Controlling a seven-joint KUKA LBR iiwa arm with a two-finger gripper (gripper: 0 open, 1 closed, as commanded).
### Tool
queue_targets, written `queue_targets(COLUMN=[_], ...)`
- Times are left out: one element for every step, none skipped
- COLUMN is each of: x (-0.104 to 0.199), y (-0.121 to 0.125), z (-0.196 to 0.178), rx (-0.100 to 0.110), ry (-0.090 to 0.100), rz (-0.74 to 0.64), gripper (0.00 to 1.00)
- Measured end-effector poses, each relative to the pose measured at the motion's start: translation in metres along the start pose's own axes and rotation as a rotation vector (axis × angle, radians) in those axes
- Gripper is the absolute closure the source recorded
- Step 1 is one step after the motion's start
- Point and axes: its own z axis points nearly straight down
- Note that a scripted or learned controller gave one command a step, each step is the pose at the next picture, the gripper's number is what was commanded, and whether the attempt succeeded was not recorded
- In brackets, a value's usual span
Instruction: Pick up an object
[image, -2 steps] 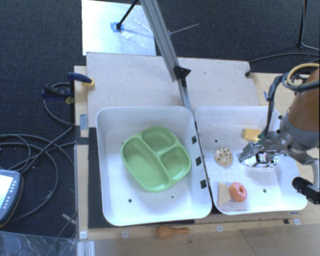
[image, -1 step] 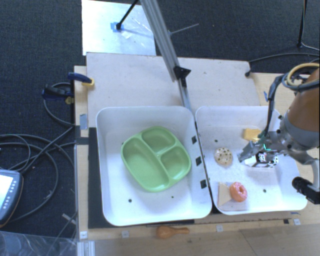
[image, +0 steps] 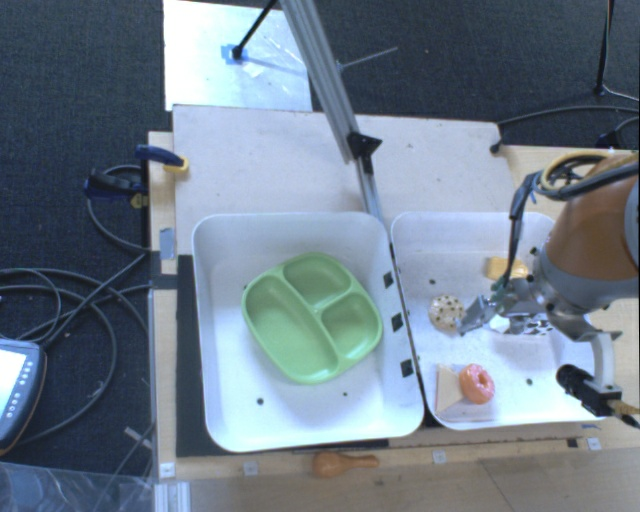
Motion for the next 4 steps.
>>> queue_targets(x=[0.000,0.000,0.000,0.006], y=[-0.003,-0.003,-0.002,0.008], z=[0.042,0.089,0.076,0.026], rx=[0.000,0.000,-0.007,-0.011], ry=[0.000,0.000,-0.001,-0.002], rz=[0.000,0.000,0.000,-0.007], gripper=[0.00,0.00,1.00,1.00])
